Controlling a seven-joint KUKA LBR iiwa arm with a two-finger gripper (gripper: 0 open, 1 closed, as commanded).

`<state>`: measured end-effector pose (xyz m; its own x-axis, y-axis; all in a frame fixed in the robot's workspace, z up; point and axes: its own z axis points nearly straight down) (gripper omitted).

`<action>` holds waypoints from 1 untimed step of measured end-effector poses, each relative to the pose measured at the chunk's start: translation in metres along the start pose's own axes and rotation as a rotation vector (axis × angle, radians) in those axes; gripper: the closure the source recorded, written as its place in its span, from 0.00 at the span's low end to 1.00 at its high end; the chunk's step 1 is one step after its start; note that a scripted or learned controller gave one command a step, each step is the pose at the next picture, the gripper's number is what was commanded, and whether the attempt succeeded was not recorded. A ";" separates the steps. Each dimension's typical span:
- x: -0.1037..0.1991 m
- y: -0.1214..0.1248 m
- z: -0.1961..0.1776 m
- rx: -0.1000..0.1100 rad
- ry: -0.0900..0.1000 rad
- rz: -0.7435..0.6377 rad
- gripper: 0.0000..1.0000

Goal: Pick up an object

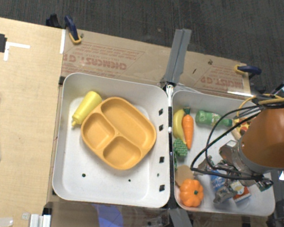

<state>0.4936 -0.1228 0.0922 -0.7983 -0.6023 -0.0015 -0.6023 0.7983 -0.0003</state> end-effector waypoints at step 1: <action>-0.022 -0.063 -0.001 0.001 -0.002 -0.077 0.00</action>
<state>0.5493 -0.1599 0.0934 -0.7494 -0.6621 -0.0039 -0.6621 0.7494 -0.0015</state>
